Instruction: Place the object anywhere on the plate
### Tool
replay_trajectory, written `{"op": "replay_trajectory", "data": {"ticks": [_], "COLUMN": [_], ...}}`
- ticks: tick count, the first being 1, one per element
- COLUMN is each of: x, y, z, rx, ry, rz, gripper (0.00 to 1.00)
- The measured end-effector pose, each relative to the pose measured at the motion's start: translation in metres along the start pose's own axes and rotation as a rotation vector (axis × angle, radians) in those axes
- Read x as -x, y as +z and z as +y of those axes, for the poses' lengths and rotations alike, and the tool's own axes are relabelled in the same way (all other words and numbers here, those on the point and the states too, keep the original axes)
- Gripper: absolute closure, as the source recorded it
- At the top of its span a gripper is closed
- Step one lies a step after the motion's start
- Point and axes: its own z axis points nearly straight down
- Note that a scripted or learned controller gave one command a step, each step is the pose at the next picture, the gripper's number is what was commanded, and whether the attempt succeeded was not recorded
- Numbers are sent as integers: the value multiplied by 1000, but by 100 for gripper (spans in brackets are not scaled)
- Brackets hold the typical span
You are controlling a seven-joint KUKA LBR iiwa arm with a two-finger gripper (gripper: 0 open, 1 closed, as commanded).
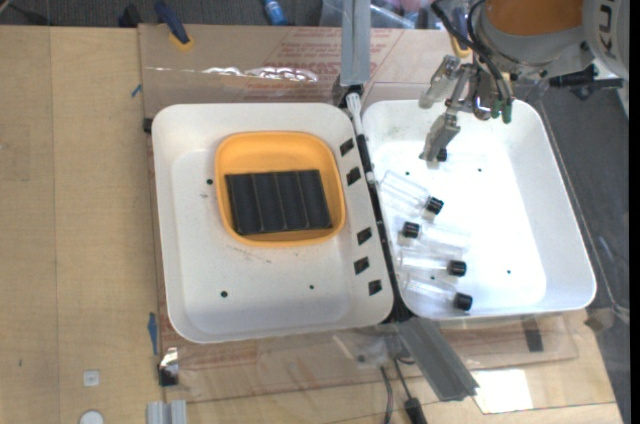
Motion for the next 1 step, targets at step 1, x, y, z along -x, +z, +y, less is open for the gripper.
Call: {"op": "replay_trajectory", "data": {"ticks": [1], "x": [0], "y": [1], "z": [-5], "rx": [1], "ry": [-283], "rz": [2], "gripper": [0]}}
